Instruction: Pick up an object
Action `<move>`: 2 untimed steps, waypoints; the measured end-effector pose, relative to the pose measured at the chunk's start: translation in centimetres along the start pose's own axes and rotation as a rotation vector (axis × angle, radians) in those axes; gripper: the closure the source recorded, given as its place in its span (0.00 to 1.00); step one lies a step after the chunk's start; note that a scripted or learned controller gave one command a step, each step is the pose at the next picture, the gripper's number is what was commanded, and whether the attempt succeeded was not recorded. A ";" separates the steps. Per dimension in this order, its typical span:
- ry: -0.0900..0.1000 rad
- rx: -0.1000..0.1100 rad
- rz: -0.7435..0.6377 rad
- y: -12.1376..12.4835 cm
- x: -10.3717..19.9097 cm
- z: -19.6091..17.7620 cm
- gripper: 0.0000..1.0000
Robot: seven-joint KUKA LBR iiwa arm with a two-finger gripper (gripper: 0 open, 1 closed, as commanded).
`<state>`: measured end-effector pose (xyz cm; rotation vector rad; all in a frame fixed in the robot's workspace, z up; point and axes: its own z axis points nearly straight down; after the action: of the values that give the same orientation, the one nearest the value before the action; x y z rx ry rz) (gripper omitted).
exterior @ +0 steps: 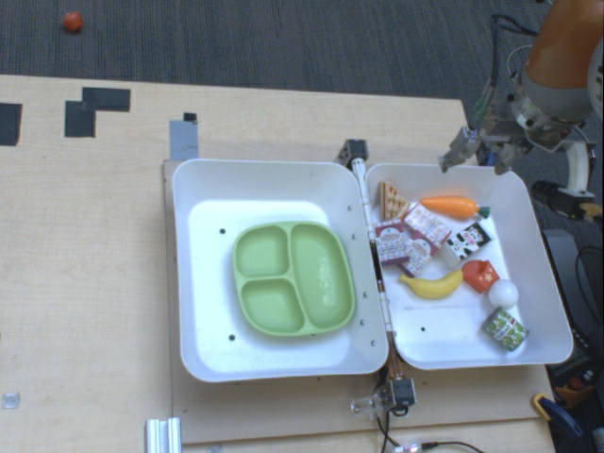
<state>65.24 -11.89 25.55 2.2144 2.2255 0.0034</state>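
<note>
Orange is what catches my eye first: the toy carrot [449, 206] lies just below the tool [479, 155], inside the far rim of the right bin [543, 281], and it's my pick for this grab. I've got the tool hovering over that rim, its two dark prongs looking spread a little with nothing between them, so I read it as open and empty. Judging the carrot: it looks like hard moulded plastic, light, stiff, probably a bit slick, and tapered, so I'd close across the thick middle and not the narrow tip, where it could squirt out. It lies roughly crosswise to my reach, green stub toward the arm's side, clear on its upper flank but crowded underneath. Just past it from the tool sit pink-and-white packets [427, 225], soft-looking and flat, harder to pinch. Beside them, further from the tool, a waffle-patterned wedge [391, 199] leans near the divider. Deeper still, a yellow banana [432, 284], curved and smooth, then a red piece [479, 274], a white ball [503, 293] that I'd expect to roll, and a green carton [506, 329] at the near corner. Way off to the tool's far side, the left bin [203, 281] holds a green sectioned plate [293, 279]; both bins sit on the pale wooden counter [85, 281].
</note>
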 end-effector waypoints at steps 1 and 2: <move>-0.006 -0.017 0.001 -8.5 -0.1 14.4 0.00; 0.000 -0.005 0.003 -14.5 1.7 16.8 0.00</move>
<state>50.79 -10.23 8.67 2.2154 2.2193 0.0084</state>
